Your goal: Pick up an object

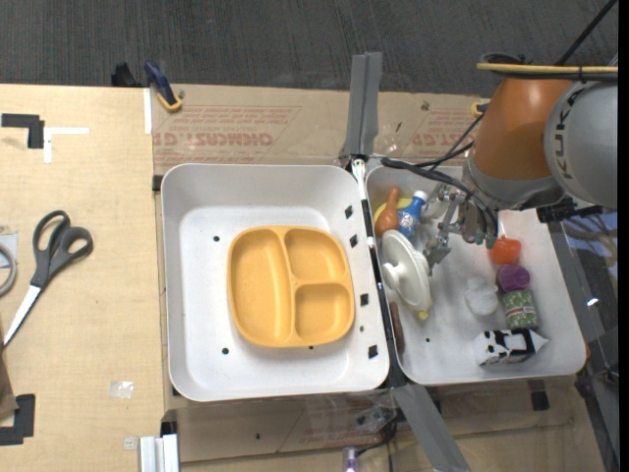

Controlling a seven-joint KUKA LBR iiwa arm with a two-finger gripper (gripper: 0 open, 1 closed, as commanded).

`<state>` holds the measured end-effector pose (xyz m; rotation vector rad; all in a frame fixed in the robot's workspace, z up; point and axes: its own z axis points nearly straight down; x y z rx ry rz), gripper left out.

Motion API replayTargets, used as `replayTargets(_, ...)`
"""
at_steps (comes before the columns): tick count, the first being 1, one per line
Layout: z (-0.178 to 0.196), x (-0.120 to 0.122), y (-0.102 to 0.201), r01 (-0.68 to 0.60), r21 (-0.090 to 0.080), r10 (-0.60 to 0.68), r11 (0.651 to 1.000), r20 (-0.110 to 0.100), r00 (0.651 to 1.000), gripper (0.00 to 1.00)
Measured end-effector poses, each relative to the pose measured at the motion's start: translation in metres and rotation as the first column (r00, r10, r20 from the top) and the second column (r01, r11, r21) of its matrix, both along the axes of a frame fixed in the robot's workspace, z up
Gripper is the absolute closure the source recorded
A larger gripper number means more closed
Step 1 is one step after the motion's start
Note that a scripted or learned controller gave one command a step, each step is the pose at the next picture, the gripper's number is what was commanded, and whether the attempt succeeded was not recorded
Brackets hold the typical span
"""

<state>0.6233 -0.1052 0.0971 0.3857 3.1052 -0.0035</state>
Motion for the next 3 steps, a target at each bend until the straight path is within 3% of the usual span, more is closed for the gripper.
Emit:
replayTargets(1,-0.003,-0.057,-0.061,-0.219,0.002,0.219,0.976,-0.008,0.976,0.00)
replayTargets(2,-0.004,-0.023,0.003,-0.083,0.003,0.083,0.997,-0.007,0.997,0.00)
replayTargets(3,0.117,-0.027,-0.074,-0.007,0.003,0.007,1.000,-0.010,1.000,0.00)
